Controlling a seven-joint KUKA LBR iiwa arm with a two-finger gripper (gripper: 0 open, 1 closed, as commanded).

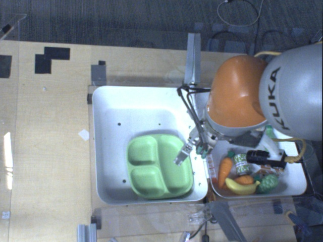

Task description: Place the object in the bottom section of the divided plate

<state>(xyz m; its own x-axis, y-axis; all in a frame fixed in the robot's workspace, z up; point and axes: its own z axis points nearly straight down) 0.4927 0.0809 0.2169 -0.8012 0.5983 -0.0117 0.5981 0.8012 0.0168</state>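
Setting: robotics lab test cell. Evidence: KUKA-branded industrial arm [282, 95] over a plywood bench [50, 135]; two white bins [106, 135] held by metal brackets [193, 54]; black tape marks [50, 58] on the bench top; loose cables [242, 9] across grey carpet; toy food [242, 178] as test items.

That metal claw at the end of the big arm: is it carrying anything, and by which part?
It cannot be told. The two-finger metal gripper hangs over the right part of the green divided plastic plate, and it is too small to show anything in it.
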